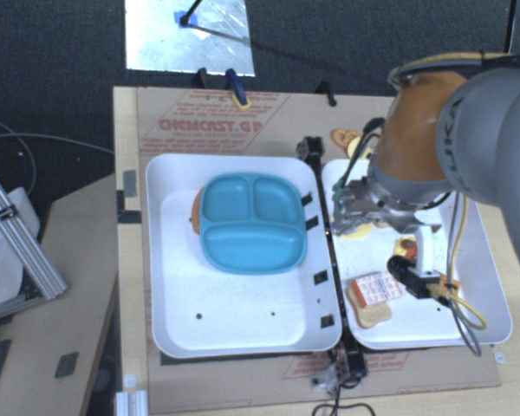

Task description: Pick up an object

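Observation:
My gripper hangs low over the left part of the right bin, right above a pale yellow object that peeks out beneath it. A small orange and red object lies just to the right of that. Near the bin's front sits a tan slice like toast with a red and white packet on it. A blue divided plate fills the back of the left bin, and an orange thing shows at its left edge.
The grey arm with its orange band covers the back of the right bin. A black divider runs between the bins. An orange pretzel-like shape lies on the cardboard behind the right bin. A silver sheet lies beyond the bench.

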Robot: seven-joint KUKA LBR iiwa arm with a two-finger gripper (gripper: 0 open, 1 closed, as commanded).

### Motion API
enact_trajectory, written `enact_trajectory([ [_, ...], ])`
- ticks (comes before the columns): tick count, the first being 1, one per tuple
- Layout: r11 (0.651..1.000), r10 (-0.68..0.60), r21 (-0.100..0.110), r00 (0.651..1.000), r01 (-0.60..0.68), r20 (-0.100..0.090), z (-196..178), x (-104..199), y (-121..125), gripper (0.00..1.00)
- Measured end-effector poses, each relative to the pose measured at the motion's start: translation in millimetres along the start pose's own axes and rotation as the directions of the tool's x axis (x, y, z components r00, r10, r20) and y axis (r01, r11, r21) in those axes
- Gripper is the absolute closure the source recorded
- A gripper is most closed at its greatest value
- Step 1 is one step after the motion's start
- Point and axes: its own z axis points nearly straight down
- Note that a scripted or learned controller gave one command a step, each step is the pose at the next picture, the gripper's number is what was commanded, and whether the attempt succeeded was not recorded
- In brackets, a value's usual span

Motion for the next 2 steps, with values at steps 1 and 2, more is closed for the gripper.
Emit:
enact_trajectory([
  [1,1.0,-0.001,0.001,1.0,0.001,0.0,0,81,-17,1.0],
  [2,1.0,0.01,0.001,1.0,-0.01,0.002,0,81,-61,1.0],
])
